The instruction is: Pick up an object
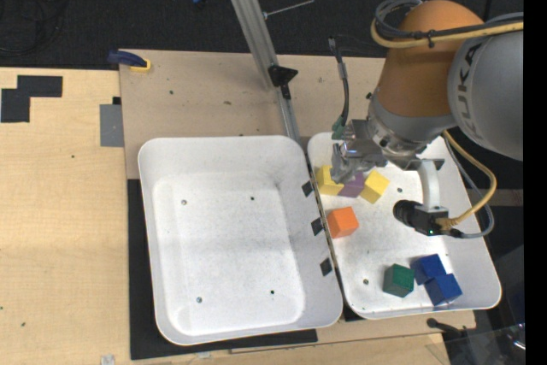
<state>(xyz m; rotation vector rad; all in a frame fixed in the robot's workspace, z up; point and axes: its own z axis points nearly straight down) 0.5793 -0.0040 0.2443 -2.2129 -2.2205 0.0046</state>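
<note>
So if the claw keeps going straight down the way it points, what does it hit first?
Most likely the small purple block, lying just under the claw between two yellow blocks; depth is hard to judge from this slant.

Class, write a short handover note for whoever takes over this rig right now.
End effector: down in the right white bin among the yellow block, purple block and second yellow block; grip state unclear.
Same bin: orange cube, green cube, blue blocks.
Done: nothing visibly lifted.
Left: secure and raise one object.
</note>
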